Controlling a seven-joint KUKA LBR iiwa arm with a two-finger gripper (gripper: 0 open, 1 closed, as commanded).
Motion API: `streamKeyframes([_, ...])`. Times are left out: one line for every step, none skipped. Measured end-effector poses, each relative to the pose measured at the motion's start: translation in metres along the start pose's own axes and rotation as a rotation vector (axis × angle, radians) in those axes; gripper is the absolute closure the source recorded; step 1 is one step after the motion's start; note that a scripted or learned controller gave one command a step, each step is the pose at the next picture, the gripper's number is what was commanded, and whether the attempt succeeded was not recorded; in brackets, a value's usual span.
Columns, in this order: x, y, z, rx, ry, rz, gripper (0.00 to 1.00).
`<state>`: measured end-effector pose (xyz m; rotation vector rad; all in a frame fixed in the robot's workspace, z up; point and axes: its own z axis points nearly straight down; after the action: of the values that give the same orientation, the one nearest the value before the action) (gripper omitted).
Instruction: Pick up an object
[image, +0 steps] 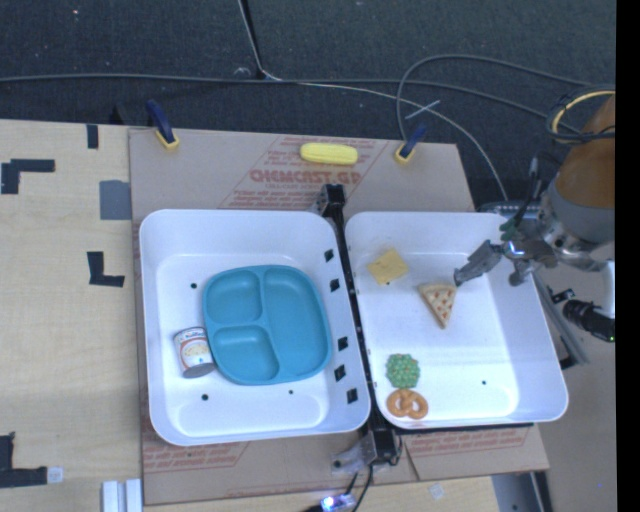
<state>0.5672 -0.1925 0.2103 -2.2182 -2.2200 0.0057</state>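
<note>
**Two bins, five small items, and the gripper at the right bin's far side**

The left bin held a blue divided plate lying flat near its middle, and a small can tipped against the plate's left edge. The plate's three compartments carried nothing visible.

The right bin held four food-like pieces. A yellow cheese-like chunk sat toward the upper left, near the divider between the bins. A triangular pizza slice lay near the bin's centre. Lower down, by the near left corner, a green broccoli piece rested just above a brown pretzel, the two nearly touching.

The gripper hung over the upper right part of the right bin, slanting down toward the pizza slice, its tip close to that piece but apart from it. Whether its jaws stood wide or narrow could not be told; nothing was seen between them.

Outside the bins, a yellow banana-like object lay on the cardboard sheet behind them.
</note>
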Motion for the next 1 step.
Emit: streamKeyframes([-0.0006,0.0098,0.0527,0.0,0.0,-0.001,0.0])
